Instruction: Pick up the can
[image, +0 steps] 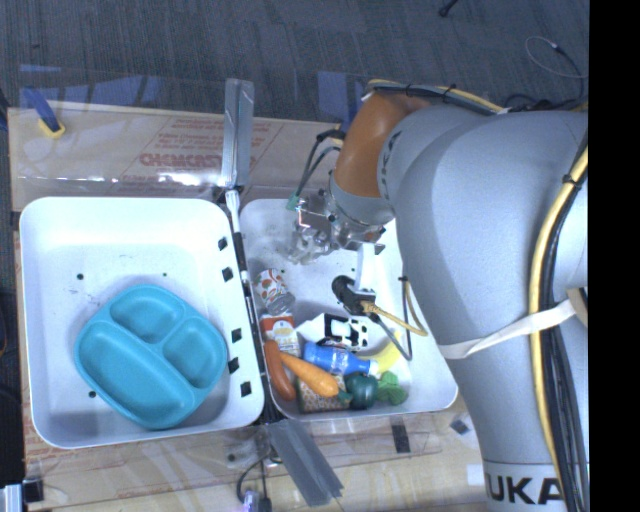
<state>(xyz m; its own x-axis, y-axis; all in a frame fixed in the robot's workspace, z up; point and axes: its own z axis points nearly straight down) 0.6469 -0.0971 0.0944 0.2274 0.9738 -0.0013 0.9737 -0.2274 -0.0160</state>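
Observation:
The can (271, 287), silvery with a red and white label, lies near the left wall of the right bin (432, 392), at the top of a pile of clutter. My gripper (316, 240) hangs under the orange wrist band over the far part of that bin. It is up and to the right of the can and apart from it. Nothing shows held in it.
Below the can lie a red-labelled packet (279, 327), a carrot (303, 373), a blue bottle (336, 358), a black and white object (346, 328) and green items (366, 391). The left bin (40, 300) holds a blue divided plate (150, 352). The grey arm covers the right bin's right side.

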